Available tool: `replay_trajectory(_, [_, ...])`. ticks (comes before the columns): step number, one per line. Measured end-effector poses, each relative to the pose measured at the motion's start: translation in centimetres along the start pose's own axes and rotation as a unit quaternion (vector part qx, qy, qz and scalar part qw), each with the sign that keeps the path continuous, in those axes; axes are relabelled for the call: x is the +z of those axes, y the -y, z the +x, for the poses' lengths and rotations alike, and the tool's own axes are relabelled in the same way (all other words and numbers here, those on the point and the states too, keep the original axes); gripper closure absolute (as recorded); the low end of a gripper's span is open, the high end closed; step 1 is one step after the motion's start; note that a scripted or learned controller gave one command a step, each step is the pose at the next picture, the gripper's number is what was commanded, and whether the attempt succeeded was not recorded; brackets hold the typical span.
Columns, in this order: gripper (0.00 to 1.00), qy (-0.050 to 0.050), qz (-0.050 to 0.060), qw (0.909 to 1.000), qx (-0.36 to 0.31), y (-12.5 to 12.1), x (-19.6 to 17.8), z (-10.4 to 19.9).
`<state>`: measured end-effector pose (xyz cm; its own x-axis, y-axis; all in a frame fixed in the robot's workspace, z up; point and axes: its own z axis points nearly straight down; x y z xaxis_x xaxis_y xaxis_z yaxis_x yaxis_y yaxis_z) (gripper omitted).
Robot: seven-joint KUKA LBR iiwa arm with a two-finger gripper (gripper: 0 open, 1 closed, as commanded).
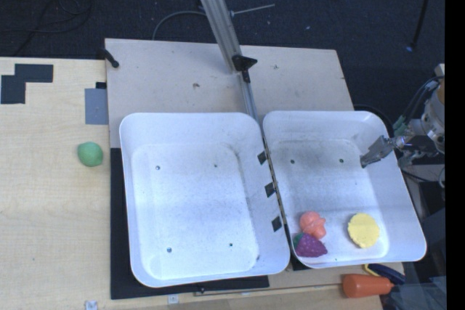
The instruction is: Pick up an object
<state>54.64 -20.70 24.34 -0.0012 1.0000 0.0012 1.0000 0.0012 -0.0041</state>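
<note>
Several small objects lie in the right bin (341, 134) near its front edge. An orange-pink lump (312, 223) touches a purple grape-like piece (311, 246), and a bit of green peeks out at their left. A yellow object (363, 229) lies apart to their right. My gripper (376, 151) reaches over the bin's right rim, above and behind the yellow object, with nothing seen in it. The rest of the arm (427, 128) stays outside the bin at the right.
The left bin (145, 128) sits beside the right one, joined by black clips. A green ball (90, 154) rests on the wooden bench at the left. An orange object (367, 285) lies in front of the right bin. A slanted metal bar (221, 18) stands behind the bins.
</note>
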Motion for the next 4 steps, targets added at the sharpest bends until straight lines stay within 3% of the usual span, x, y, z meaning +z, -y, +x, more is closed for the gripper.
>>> replay_trajectory(2, [0.0, 0.0, 0.001, 1.0, 0.0, 1.1, 12.3, -0.6])
replay_trajectory(3, [1.0, 0.001, -0.002, 1.0, 0.001, 1.0, 10.9, -0.7])
replay_trajectory(4, [1.0, 0.001, -0.004, 1.0, 0.0, 0.7, 5.7, 0.2])
